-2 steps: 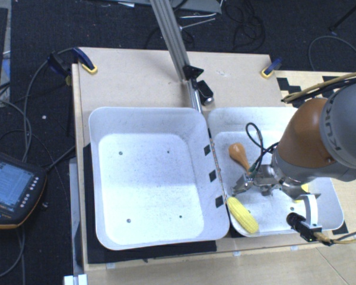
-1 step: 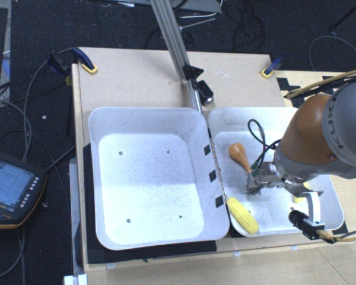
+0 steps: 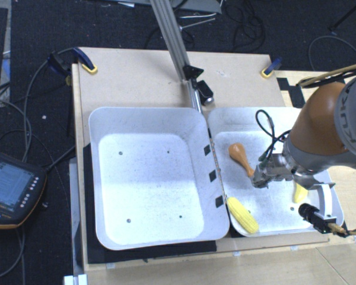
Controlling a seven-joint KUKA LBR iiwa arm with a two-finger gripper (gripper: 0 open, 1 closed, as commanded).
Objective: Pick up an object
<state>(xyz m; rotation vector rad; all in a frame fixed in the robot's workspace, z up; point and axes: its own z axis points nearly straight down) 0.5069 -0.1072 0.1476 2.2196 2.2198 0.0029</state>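
claw (image 3: 260, 181) state: cannot tell | beside orange drumstick (image 3: 241, 158) | right bin (image 3: 273, 221)

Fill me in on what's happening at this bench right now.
A grey and orange arm reaches into the right bin, with its gripper low beside an orange drumstick-shaped toy. A yellow corn cob lies near the bin's front left corner, and a small yellow piece sits partly under the wrist. Nothing visibly sits between the fingers. The left bin sits alongside.
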